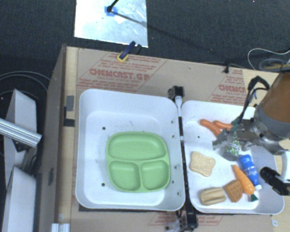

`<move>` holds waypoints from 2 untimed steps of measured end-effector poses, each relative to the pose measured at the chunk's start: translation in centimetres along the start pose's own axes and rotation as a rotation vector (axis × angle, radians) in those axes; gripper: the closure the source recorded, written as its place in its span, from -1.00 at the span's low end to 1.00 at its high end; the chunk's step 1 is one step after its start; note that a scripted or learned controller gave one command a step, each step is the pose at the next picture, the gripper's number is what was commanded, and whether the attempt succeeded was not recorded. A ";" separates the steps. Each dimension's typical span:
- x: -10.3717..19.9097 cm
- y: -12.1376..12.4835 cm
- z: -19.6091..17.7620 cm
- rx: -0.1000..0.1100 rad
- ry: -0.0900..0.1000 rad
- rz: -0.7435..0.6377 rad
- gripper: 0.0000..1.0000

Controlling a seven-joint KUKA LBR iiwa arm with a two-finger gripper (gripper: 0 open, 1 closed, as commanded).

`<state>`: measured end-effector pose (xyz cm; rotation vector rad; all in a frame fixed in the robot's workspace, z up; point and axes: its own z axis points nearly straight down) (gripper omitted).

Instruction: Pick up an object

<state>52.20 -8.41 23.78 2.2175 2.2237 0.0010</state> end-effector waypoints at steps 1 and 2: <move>-2.9 -1.2 11.6 0.004 0.001 0.003 -1.00; -8.1 12.0 1.4 -0.006 -0.002 -0.001 -1.00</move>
